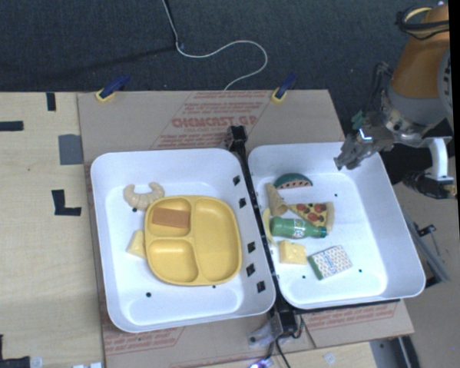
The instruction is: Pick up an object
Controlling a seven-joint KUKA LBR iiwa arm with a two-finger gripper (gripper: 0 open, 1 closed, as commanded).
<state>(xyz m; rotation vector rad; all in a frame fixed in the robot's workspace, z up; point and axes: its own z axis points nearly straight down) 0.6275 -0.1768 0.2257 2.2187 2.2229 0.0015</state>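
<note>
Yellow moulded divided plate (206,250), glossy green bottle (296,228), triangular pizza slice (311,211)

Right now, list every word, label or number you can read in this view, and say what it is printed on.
"CHEMCAST GP", roughly: red print on the brown cardboard sheet under the bins, blurred, so the reading is uncertain.
Smaller red lines around it: too blurred to read.
Green bottle label: too small to read.
</note>
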